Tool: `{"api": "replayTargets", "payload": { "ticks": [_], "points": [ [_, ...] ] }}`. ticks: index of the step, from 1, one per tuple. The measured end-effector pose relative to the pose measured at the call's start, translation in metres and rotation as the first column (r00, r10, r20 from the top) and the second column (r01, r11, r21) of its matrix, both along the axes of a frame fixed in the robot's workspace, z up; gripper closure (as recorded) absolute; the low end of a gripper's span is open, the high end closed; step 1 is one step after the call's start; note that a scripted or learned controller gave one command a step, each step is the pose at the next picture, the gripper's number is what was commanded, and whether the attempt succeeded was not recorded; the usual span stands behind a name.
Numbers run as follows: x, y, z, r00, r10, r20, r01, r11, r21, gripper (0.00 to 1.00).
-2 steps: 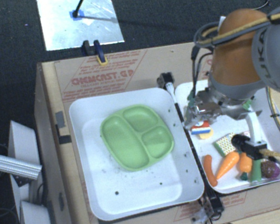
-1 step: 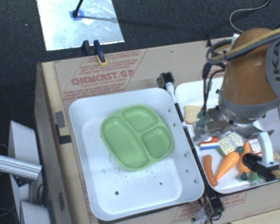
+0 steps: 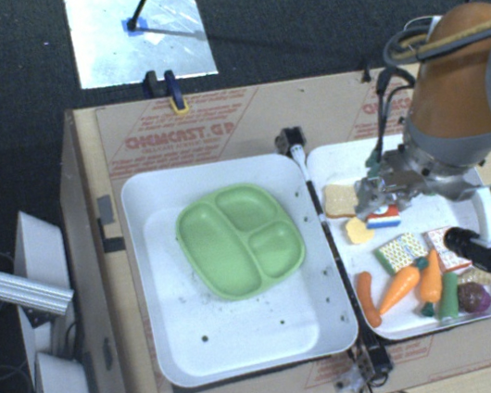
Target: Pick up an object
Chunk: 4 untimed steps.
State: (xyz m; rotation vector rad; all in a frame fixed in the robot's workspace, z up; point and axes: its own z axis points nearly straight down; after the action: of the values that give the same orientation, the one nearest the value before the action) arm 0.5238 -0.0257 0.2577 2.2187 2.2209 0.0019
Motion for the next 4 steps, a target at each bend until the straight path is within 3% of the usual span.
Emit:
{"api": "replayTargets", "payload": {
  "ticks": [1, 2, 3, 4],
  "points": [
    [-0.010, 0.021, -0.011, 1.000, 0.003, -0.001, -0.003, 1.000, 0.001, 1.00],
    [-0.037, -0.033, -0.029, 1.000, 0.000, -0.002, 0.000, 1.000, 0.000, 1.00],
    [-0.010, 0.019, -0.074, 1.000, 0.002, -0.003, -0.002, 1.000, 0.001, 1.00],
    [-0.037, 0.059, -0.016, 1.000, 0.003, -0.001, -0.003, 1.000, 0.002, 1.00]
  ]
}}
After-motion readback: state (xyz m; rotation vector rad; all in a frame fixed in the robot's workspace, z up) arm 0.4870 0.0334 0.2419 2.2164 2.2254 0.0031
